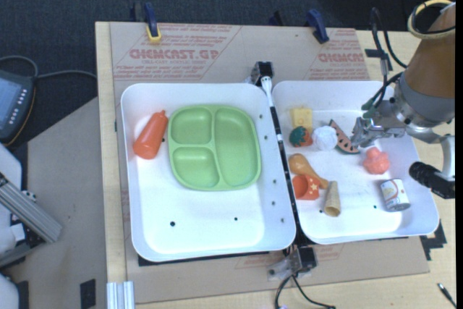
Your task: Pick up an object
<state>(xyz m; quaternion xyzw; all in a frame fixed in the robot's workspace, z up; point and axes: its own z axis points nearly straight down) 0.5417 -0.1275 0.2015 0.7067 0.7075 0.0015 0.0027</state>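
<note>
The right bin point(405, 224) holds several toy foods. A yellow block point(301, 117), a green and red ball point(299, 135) and a white piece point(324, 137) lie near its left side. A watermelon slice point(344, 142) sits by the gripper point(359, 134), which hangs low just right of it. A pink lump point(375, 161) lies below the gripper. An orange drumstick-shaped piece point(304, 167), a red piece point(306, 187), a tan cone point(331, 198) and a small can point(393, 194) lie nearer the front. Nothing shows between the fingers.
The left bin point(145, 224) holds a green divided plate point(215, 147) and an orange bottle point(150, 134). A black divider point(278, 148) runs between the bins. The arm's orange band point(434, 65) looms over the right bin's far right. Blue clamps point(151, 18) hold the board's back edge.
</note>
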